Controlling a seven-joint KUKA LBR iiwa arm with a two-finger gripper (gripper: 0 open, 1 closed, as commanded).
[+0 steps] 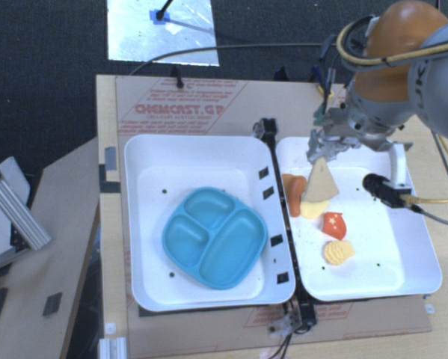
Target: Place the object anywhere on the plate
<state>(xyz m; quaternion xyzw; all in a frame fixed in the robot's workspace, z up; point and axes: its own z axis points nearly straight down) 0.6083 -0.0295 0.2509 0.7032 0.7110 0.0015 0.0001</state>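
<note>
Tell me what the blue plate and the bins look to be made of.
Blue plate: probably moulded plastic with a satin finish, since its colour is even, its compartment ridges are rounded and the highlights are soft. Left bin and right bin: likely thin formed white plastic, smooth and slightly glossy, with rounded corners and rolled rims.

Bright, even overhead light; the white bins (209, 152) glare faintly, a reflective sheet (161, 21) at eleven o'clock shines pale, shadows stay soft, and the whole frame looks slightly grainy
</note>
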